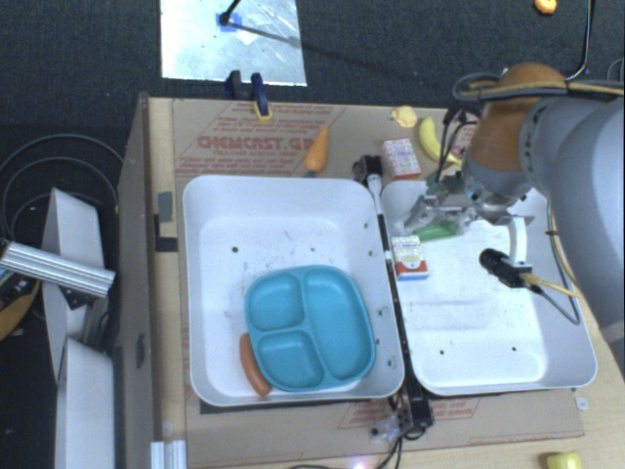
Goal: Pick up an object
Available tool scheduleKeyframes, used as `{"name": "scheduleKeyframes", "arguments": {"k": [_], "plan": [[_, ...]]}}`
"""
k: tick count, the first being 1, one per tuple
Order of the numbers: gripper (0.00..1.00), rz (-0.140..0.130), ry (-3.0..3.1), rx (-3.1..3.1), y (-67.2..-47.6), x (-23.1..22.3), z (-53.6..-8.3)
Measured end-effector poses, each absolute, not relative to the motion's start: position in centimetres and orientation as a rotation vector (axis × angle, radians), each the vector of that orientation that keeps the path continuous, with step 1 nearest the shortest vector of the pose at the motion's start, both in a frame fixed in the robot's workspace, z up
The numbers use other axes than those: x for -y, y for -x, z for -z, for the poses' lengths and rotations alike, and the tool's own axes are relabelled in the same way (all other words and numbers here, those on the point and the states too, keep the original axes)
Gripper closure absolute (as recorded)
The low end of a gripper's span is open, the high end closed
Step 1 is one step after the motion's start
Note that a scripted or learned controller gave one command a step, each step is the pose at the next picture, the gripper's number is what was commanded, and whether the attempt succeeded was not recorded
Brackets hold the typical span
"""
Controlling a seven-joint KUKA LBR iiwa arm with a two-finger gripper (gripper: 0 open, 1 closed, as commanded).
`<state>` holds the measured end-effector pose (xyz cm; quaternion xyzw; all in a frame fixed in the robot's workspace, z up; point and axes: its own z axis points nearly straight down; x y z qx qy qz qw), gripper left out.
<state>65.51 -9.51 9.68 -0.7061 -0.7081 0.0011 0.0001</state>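
Even, bright overhead light; white bins (293, 213) slightly washed out, glare on foil sheet (232, 27), soft shadows, mild overall softness.

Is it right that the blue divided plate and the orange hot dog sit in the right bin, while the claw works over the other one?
Not quite. In the camera view the blue divided plate and the orange hot dog beside it lie in the left bin, not the right. The claw is over the other one, the right bin, near its far end by a green object.
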Motion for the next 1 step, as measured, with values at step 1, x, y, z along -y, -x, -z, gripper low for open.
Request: {"name": "scheduleKeyframes", "arguments": {"k": [1], "plan": [[0.00, 0.005, 2.219, 2.229, -66.96, 9.87, -8.57]]}}
